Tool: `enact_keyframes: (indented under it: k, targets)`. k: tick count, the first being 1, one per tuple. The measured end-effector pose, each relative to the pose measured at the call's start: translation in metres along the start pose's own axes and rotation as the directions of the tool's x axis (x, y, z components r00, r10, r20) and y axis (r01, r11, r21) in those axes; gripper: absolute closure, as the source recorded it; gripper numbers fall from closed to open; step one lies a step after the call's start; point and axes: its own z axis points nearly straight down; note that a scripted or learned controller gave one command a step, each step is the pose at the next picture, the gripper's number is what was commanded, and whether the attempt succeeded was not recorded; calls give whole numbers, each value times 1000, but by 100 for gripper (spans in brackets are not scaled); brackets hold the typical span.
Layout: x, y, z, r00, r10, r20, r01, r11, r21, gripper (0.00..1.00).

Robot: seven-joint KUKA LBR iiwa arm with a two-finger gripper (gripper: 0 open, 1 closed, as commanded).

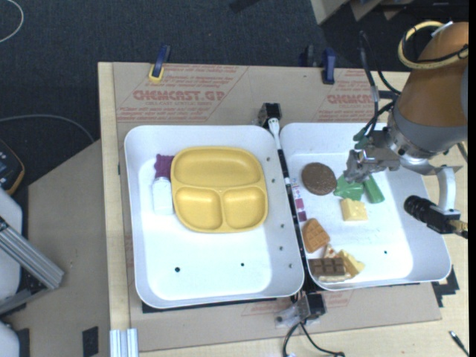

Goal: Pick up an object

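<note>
The pincer (357, 171) sits low in the right bin (416, 270) — right over a green toy (360, 190). Its grip state — cannot tell.

Grey arm (435, 88) reaches in from right, orange band above wrist; pincer (358, 166) pointing down-left.

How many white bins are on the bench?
2. The left bin holds a yellow tray. The right bin beside it holds toy food, with the tool above it.
</note>
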Motion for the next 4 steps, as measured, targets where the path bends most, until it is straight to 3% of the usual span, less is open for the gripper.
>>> enact_keyframes:
  k: [1, 2, 3, 4]
  targets:
    - [58, 17, -4, 1000, -1, 1, 1, 1000, -3, 100]
    - [83, 34, 13, 1000, 3, 3, -3, 1000, -2, 100]
    - [67, 27, 0, 1000, 7, 3, -7, 1000, -3, 100]
    - [69, 24, 2, 1000, 6, 2, -6, 1000, 2, 100]
